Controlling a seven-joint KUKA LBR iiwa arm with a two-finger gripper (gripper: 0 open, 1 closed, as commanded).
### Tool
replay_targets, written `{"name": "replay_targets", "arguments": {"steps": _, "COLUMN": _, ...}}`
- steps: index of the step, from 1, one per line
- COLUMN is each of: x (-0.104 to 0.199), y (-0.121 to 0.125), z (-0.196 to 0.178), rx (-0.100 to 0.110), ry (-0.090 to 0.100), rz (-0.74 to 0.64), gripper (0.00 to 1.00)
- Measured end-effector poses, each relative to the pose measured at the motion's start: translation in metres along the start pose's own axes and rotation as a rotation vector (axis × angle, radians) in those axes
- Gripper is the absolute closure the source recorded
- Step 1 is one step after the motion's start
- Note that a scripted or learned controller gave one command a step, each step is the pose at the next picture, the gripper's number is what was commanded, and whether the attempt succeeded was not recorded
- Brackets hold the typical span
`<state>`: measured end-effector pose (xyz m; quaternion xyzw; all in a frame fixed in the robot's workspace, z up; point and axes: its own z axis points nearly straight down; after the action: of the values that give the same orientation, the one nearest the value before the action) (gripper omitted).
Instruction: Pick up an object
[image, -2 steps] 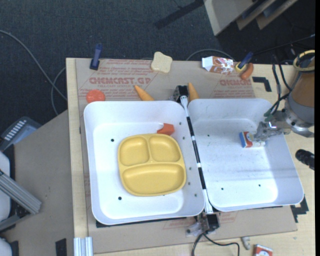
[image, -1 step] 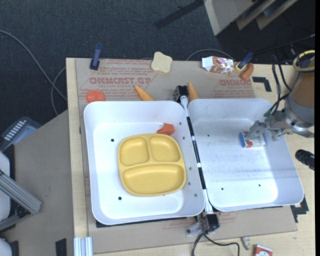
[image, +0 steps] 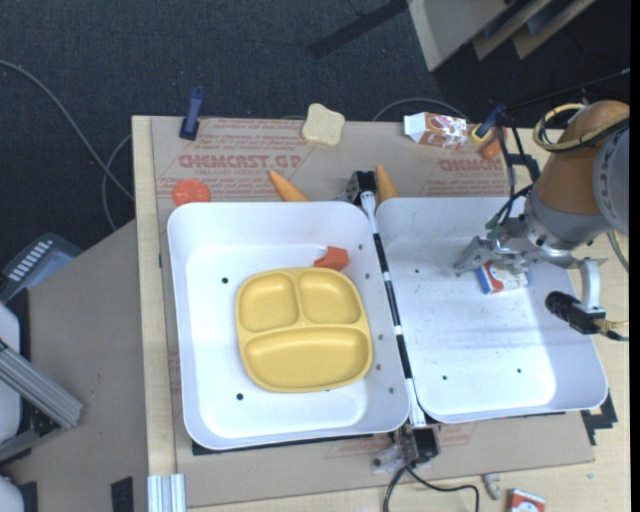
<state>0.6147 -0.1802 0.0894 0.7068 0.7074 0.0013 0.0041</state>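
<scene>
Reaching into the right bin: my arm comes in from the right of the camera view and bends down over the bin's upper right part.
Right bin: shallow and white; it bears one small item and my end effector.
End effector: low over the bin floor, directly above the small carton. I cannot tell whether it is open or closed, nor whether it grips anything.
Small carton: white with red and blue print, lying flat on the floor of the right bin, in its upper right quarter, partly hidden under my end effector.
Why I am placed so: the carton is the lone item in this bin, so I judge it to be the thing to pick, and I hang over it to come down from above.
Long axis of the carton: seemingly from upper left to lower right in the view; too much is covered to say which end leads.
Left bin: holds a yellow divided plate at its centre and a small orange piece just beyond the plate's far rim.
Desk: brown, printed; loose items lie along its far edge, well apart from the carton.
Progress: the carton appears to rest on the bin floor, so I judge the pick not yet done.
</scene>
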Motion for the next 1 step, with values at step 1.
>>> {"name": "replay_targets", "arguments": {"steps": 1, "x": -0.0444, "y": 0.0532, "z": -0.0746, "rx": 0.003, "ry": 0.001, "rz": 0.0, "gripper": 0.0}}
